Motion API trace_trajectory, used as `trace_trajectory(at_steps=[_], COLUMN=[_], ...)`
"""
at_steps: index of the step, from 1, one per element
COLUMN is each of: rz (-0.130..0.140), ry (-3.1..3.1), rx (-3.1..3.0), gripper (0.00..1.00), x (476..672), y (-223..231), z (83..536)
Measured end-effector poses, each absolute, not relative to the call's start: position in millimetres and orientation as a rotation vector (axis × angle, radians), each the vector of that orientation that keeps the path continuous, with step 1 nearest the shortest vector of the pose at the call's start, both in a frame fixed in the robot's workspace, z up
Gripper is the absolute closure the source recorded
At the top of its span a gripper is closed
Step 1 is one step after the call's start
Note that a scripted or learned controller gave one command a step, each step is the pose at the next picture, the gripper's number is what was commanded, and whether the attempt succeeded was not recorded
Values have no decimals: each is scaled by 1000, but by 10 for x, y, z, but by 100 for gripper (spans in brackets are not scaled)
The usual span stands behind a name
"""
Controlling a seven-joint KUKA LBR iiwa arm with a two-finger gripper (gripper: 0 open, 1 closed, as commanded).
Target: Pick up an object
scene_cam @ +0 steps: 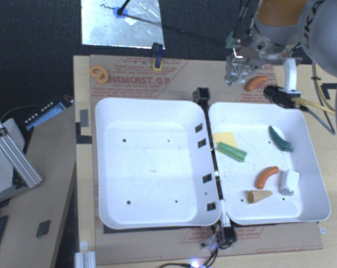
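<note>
Tan cone [258, 196] in right bin [311, 166], cardboard [140, 74] print "EMCAST"

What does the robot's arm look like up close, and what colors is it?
The arm is big, smooth and rounded, mostly grey, with a wide orange band above the wrist. Below the band sits a silvery metal ring. Thin dark cables run down the side to the gripper, which is small, shiny grey metal with a little green-blue part beside it.
</note>
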State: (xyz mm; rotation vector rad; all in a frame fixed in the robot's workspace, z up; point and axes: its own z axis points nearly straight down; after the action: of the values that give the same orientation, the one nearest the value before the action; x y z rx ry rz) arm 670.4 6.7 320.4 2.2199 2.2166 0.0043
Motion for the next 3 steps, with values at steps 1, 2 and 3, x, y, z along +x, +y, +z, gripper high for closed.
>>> trace_trajectory(at_steps=[1,2,3], rz=[3,1,1], ry=[2219,2212,2206], rx=[2220,2224,2222], gripper=[100,100,100], x=[6688,6683,6677], y=[-181,-941,-2144], z=[3284,3278,3663])
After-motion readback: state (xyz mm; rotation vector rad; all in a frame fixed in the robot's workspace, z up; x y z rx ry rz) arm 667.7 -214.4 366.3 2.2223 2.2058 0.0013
